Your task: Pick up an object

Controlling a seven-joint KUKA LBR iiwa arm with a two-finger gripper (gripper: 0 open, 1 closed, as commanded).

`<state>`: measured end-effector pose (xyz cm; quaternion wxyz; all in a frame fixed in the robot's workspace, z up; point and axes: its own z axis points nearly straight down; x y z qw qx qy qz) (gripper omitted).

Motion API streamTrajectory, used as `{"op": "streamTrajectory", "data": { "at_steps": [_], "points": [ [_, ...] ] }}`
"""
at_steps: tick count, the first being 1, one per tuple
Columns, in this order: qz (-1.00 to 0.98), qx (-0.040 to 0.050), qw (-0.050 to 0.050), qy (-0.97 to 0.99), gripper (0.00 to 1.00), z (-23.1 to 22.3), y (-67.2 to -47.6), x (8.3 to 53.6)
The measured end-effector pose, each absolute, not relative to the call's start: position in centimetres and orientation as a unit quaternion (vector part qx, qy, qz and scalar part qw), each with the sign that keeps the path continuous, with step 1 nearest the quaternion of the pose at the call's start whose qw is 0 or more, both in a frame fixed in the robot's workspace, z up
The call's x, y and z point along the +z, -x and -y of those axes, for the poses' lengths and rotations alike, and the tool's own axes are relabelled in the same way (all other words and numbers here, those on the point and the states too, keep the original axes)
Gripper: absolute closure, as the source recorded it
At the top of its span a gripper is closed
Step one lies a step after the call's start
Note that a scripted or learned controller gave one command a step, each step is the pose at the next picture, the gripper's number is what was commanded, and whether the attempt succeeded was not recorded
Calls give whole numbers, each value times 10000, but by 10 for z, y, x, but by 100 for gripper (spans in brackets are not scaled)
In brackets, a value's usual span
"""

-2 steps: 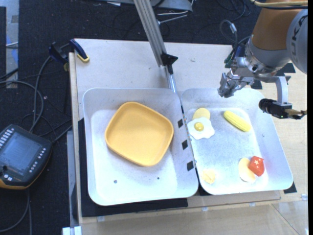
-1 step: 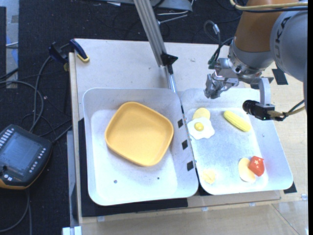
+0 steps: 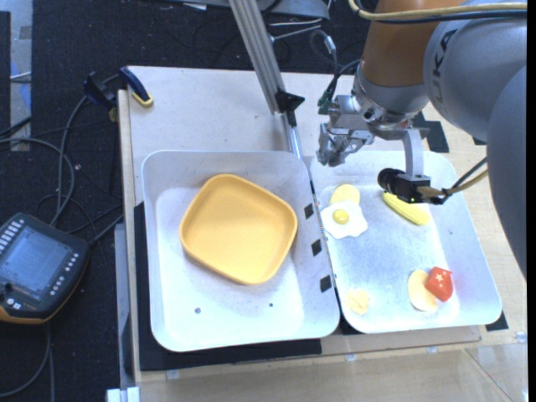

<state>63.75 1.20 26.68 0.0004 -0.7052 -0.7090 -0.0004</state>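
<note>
Above the right bin's [image 3: 469, 249] far edge, the gripper [image 3: 335, 151] hangs w/ nothing between its fingers; can't tell if they're apart or together. Below it lie a fried egg [image 3: 344, 219], banana [image 3: 404, 208], tomato [image 3: 440, 283]. Left bin [image 3: 159, 308] holds a yellow plate [image 3: 239, 228].

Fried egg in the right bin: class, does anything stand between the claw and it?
Nothing visible does. The claw hangs over the bin's far edge, and the fried egg lies just nearer the camera, with only bare bin floor between them.
</note>
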Motion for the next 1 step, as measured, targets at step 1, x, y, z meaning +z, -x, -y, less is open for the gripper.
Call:
{"op": "streamTrajectory", "data": {
  "at_steps": [1],
  "points": [
    [7087, -3, 5, 7056, 100, -63, -640, 268]
  ]
}}
